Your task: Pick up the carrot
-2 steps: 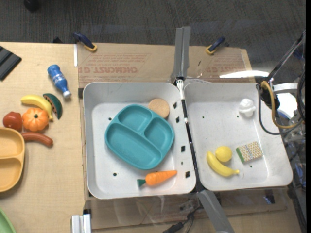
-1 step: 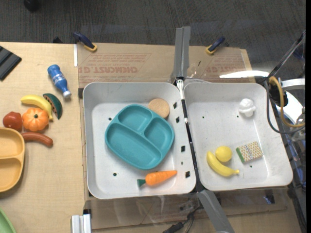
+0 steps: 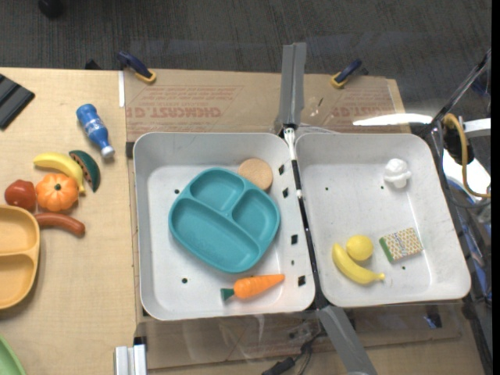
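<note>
Carrot (image 3: 256, 286) is lying in the left bin (image 3: 148, 233), looking light, stiff, slick; I am targeting mid-body crosswise, end effector state undeterminable.

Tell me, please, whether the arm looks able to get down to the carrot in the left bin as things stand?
Probably yes. The carrot lies flat on the left bin's floor, just clear of the teal plate, with nothing on top of it. The near bin wall is close, which could crowd the approach.
</note>
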Tool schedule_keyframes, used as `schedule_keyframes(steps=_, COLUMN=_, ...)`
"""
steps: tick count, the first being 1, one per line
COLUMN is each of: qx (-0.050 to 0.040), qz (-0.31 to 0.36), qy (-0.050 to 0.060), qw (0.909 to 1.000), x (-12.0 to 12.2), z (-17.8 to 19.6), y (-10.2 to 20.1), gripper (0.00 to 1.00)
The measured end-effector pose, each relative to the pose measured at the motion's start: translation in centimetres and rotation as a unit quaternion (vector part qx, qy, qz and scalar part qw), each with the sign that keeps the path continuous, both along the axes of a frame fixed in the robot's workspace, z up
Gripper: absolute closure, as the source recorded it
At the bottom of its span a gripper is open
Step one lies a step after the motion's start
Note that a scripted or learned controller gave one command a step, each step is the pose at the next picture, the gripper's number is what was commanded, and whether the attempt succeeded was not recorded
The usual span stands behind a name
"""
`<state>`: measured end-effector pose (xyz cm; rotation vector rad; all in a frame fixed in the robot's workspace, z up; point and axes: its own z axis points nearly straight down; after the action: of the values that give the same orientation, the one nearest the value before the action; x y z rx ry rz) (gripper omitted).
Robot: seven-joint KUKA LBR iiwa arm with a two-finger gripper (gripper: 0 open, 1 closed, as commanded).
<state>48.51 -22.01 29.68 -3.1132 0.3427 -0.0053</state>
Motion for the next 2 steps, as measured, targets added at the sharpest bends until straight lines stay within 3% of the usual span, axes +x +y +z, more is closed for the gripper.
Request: schedule_keyframes(steps=2, qx=0.0002, qz=0.003, qy=0.0, qw=1.0, x=0.27, z=2.09, y=0.02, gripper=1.0)
